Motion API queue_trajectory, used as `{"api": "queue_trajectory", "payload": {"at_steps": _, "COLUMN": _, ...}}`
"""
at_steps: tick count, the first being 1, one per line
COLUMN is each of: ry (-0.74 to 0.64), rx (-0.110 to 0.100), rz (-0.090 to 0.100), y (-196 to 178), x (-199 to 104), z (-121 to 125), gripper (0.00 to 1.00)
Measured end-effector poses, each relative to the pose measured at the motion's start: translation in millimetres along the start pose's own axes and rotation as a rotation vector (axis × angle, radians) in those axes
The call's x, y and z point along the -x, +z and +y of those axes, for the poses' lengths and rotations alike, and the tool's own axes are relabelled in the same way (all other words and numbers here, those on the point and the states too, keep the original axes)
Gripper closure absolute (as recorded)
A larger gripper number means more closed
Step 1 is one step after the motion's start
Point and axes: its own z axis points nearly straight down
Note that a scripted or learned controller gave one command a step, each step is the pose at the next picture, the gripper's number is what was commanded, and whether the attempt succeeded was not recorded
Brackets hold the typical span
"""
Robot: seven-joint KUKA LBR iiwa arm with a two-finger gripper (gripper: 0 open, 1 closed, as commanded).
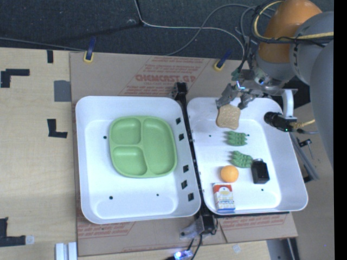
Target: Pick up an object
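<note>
A small carton (223,197) lies farthest below the pincer (234,98), whose spread fingers straddle a tan bread slice (228,117) in the right bin (287,199).

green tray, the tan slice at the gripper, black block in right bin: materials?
Green tray: likely molded plastic, smooth matte, soft sheen on its three compartments. Tan slice: speckled, rough-looking, probably foam or plastic toy bread; hard to tell. Black block: dark, little shine, maybe rubber or plastic; too small to say.
</note>
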Motion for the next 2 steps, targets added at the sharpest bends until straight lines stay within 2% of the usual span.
{"api": "queue_trajectory", "payload": {"at_steps": 2, "ry": 0.0, "rx": 0.0, "rz": 0.0, "y": -78.0, "x": -4.3, "z": -1.6, "gripper": 1.0}}
